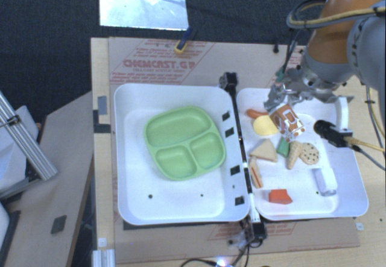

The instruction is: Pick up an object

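Looking into the right bin (pixel 353 196), you find the end effector (pixel 278 98) low over the far left corner, just above an orange-and-white patterned box (pixel 287 122). You cannot tell from this angle how the tool is set or whether it touches the box. An orange carrot piece (pixel 256 113) and a yellow lemon (pixel 265 126) lie beside it, partly overlapped.

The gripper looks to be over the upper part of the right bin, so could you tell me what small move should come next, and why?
Probably a short straight descent. The gripper hangs at the upper left of the right bin, just above the orange-and-white carton and the yellow piece. Nothing is visibly between its fingers, so no grasp is confirmed yet.
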Robot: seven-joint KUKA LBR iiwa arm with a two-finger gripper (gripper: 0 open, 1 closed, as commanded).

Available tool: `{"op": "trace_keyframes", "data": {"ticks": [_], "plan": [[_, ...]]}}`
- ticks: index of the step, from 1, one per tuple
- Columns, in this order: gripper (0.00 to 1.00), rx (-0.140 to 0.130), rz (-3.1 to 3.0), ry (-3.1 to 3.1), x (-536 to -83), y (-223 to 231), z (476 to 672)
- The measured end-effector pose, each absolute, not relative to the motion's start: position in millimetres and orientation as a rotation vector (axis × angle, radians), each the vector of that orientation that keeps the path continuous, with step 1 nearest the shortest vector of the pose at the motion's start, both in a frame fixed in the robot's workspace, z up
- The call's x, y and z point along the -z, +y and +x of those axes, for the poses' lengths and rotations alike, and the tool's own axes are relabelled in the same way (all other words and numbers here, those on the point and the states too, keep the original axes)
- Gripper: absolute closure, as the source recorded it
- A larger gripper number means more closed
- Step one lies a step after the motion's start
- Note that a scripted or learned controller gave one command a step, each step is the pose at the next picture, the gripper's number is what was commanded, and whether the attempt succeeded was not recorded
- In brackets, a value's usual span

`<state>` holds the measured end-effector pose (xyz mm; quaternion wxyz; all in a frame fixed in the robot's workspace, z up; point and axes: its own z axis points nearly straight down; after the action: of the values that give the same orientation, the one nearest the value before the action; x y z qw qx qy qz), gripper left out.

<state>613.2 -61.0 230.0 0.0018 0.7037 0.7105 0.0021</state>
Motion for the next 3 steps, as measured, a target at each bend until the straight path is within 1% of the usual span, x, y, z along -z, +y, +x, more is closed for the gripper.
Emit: {"op": "trace_keyframes", "data": {"ticks": [1,2,3], "plan": [[1.0,-0.004,2.211,2.229,-223.4,-34.2,632.2],[1.0,0.0,2.221,2.219,-220.4,-56.3,632.3],[1.0,0.0,2.215,2.227,-219.7,-38.5,623.7]]}}
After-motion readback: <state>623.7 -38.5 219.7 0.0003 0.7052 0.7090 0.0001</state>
